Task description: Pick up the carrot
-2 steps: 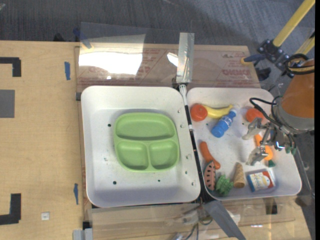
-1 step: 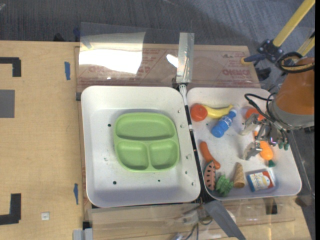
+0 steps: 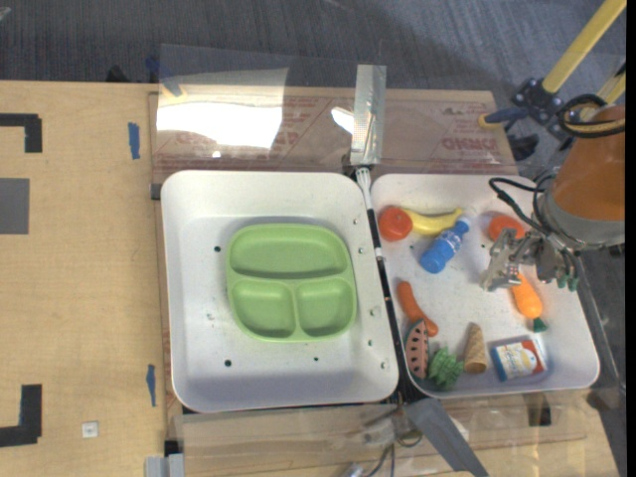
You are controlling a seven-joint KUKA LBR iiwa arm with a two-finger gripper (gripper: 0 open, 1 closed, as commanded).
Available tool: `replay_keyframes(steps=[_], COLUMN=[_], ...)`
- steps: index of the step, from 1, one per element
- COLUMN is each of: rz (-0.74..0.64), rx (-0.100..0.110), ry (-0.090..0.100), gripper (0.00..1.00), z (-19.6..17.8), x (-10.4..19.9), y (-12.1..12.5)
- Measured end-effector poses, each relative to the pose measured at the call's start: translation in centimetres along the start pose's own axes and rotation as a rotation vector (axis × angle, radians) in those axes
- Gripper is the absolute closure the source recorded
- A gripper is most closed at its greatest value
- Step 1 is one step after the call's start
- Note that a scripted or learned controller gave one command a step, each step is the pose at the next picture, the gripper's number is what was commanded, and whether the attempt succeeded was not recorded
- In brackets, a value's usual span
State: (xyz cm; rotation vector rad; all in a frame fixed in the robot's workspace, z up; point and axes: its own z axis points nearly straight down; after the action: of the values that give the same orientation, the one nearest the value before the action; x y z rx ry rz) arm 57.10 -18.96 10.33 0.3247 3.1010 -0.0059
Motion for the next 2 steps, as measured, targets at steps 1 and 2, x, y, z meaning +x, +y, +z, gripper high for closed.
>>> replay_keyframes(steps=[1,2], rz=[0.237,0.098], rx=[-0.001,-0.001], ry=[0.013,0.014], gripper=[1.0,1.0], z=[-7.0,0.5], x=[-1.0,0.0], y=[6.7,2.7])
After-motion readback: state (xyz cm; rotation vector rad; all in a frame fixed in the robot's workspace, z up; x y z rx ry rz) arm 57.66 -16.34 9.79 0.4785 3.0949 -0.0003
